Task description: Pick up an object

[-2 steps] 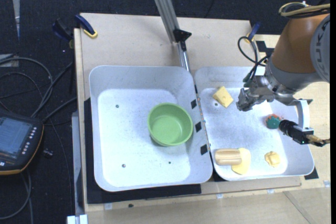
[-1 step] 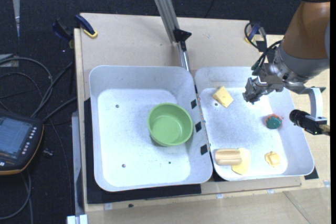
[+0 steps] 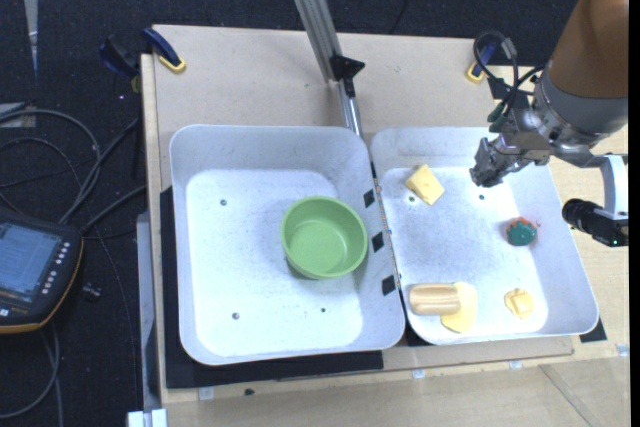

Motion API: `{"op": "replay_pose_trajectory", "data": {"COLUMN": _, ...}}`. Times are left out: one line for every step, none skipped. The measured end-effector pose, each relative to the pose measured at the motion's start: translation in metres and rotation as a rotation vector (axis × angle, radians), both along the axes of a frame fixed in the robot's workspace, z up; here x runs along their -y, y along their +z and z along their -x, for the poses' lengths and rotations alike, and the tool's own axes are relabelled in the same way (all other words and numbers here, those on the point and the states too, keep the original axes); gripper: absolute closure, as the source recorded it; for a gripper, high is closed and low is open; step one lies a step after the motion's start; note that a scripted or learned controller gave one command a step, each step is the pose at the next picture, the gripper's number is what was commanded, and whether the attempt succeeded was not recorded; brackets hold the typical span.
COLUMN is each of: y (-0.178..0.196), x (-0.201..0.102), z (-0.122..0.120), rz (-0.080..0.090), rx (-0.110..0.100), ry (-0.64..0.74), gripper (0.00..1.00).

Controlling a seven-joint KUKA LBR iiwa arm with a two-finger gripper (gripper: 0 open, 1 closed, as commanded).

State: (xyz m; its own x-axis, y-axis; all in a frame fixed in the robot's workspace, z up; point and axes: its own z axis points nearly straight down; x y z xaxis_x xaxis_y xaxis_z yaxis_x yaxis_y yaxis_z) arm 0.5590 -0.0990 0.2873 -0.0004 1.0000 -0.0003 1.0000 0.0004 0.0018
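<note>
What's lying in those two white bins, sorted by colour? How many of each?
Green: 1, the round green plastic bowl in the left bin.
Yellow: 3, the pale yellow wedge-shaped block, the small yellow lump, the flat yellow disc.
Tan: 1, the tan hot-dog-shaped toy.
Teal: 1, the small teal and red ball.
Total: 6.

On the table, 2 white bins sit side by side. The left bin holds a green bowl. The right bin holds a yellow block, a teal ball, a hot dog bun touching a yellow slice, and a small yellow piece. The tool hangs over the right bin's far part, between block and ball.
</note>
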Motion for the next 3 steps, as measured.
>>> {"op": "replay_pose_trajectory", "data": {"y": -0.021, "x": -0.051, "z": -0.002, "rz": -0.001, "rx": -0.003, "ry": 0.004, "gripper": 1.00}}
{"op": "replay_pose_trajectory", "data": {"y": -0.022, "x": -0.104, "z": -0.012, "rz": -0.001, "rx": -0.002, "ry": 0.005, "gripper": 1.00}}
{"op": "replay_pose_trajectory", "data": {"y": -0.040, "x": -0.148, "z": -0.012, "rz": -0.001, "rx": -0.004, "ry": 0.003, "gripper": 1.00}}
